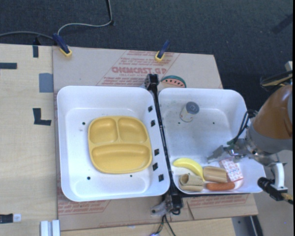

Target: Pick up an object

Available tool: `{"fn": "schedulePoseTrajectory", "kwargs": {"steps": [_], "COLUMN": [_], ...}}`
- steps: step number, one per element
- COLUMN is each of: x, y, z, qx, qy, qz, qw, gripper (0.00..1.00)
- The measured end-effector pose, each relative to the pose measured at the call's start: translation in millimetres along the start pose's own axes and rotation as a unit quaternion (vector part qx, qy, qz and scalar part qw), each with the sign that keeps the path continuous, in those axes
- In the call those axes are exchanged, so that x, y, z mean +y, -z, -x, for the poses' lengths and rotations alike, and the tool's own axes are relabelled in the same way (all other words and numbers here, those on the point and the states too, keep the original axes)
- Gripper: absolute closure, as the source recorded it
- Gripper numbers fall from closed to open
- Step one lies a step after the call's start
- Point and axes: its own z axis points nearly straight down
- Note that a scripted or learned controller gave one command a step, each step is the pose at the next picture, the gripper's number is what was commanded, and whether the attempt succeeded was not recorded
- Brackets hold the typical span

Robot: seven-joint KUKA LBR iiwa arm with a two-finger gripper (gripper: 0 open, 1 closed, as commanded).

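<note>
In the right bin (206, 100), several toy foods lie along the front wall: a yellow banana (188, 166), a tan bun (215, 173), a small brown roll (190, 181), an orange-red sausage (220, 186) and a red-and-white packet (232, 170). A small clear jar with a grey lid (189, 110) stands near the back of that bin. My gripper (225, 153) hangs low at the bin's right side, just above and behind the packet and bun. Nothing is visibly held in it.
The left bin (69, 132) holds a yellow divided plate (120, 144). A black divider with clips (156, 132) runs between the two bins. The arm's grey body and orange band (278, 119) overhang the right bin's right wall.
</note>
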Motion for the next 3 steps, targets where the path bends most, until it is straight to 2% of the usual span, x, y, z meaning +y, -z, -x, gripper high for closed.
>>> {"fn": "schedulePoseTrajectory", "kwargs": {"steps": [1, 2, 3], "x": [17, 17, -1], "y": [-15, -5, 67], "z": [-83, -81, -29], "qx": [0.000, -0.001, -0.001], "qy": [0.001, 0.000, -0.001], "qz": [0.002, 0.002, -0.001], "qw": [1.0000, 1.0000, 1.0000], "gripper": [0.00, 1.00, 1.00]}}
